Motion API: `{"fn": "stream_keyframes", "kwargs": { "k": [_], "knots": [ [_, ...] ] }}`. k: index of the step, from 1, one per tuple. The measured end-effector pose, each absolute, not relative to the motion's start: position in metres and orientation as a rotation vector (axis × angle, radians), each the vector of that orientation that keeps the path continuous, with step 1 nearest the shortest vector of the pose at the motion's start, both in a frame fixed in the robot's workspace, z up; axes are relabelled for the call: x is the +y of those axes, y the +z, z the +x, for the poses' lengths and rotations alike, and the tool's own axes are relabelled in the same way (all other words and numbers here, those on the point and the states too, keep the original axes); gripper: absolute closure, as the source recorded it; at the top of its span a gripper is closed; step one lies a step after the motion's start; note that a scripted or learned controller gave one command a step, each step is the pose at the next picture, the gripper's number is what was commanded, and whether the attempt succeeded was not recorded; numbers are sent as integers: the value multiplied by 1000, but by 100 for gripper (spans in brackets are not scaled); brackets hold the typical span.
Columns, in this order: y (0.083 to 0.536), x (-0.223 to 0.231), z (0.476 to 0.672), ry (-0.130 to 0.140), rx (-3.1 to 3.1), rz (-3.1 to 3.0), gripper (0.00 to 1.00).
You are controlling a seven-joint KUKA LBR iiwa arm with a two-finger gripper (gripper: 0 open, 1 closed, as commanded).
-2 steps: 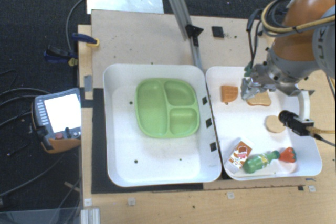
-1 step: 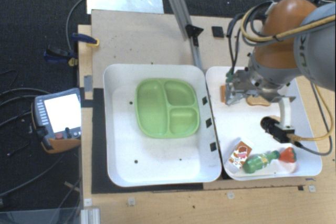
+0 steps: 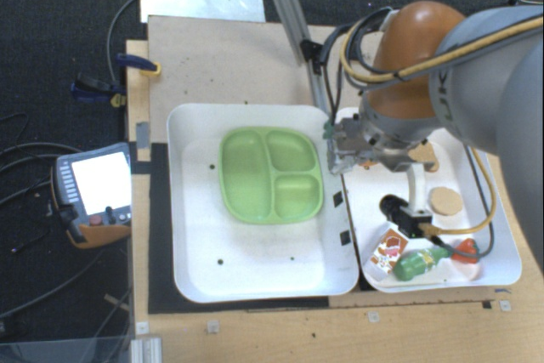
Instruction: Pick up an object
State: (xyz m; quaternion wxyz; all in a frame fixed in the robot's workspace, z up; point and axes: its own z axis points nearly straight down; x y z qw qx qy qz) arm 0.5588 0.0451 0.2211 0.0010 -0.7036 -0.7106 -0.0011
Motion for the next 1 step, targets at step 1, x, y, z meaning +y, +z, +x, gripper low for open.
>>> {"fn": "stream_keyframes", "kwargs": {
  "k": [1],
  "knots": [
    [232,99,557,-5,-2232,-2209,100]
  ]
}}
